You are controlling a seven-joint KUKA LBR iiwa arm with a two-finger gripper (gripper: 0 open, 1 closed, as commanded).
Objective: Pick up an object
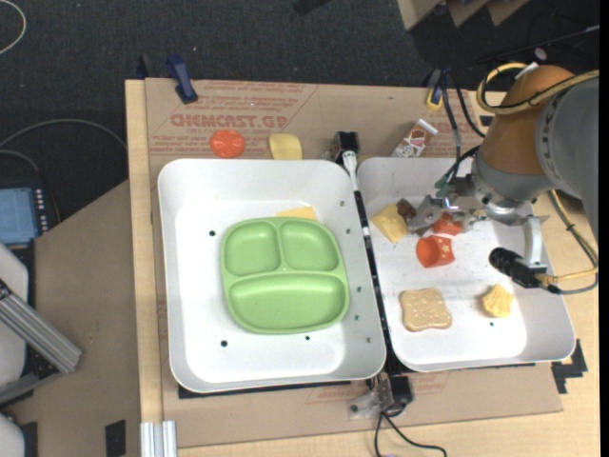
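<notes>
The red toy piece (435,250) lies just below-left of the gripper (445,209), the nearest thing. Whether the gripper grips anything, I cannot tell.

a single fixed camera hangs above the bench (143,255) and looks down on it at a slant, the far edge of the bench toward the top of the frame and the near edge toward the bottom. it stands far enough off to take in both white bins whole: the left bin (186,198) and the right bin (533,336), side by side across the middle. dark floor shows past the bench's far and left edges. the arm (533,131) enters from the frame's right, over the right bin's far right corner.
</notes>
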